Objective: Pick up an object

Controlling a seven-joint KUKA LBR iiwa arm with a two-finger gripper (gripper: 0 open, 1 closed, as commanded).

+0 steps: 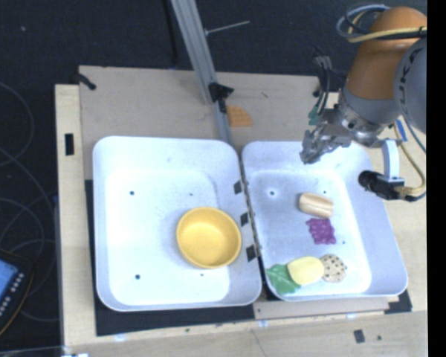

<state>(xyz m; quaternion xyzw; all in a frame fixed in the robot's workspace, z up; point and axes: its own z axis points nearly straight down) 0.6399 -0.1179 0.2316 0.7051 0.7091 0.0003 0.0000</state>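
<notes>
Where the two white bins sit side by side on the bench, the gripper (313, 152) is seen above the far rim of the right bin (372, 222), with nothing visible between its tips. Whether it is open or closed cannot be told from this view. A tan roll (315, 204) lies nearest to it, near the middle of that bin and well apart from the tool. Just beyond the roll, toward the near side, a purple bunch of grapes (322, 231) is noted. At the near edge of the bin a yellow lemon (305, 270) is recorded, touching a green leaf (279, 277) on one side and a speckled cookie (333, 268) on the other. A yellow bowl (208, 237) stands upright in the left bin (134, 192). The arm (379, 65) is seen entering from the right, its orange band uppermost, the wrist angled downward and toward the left.
</notes>
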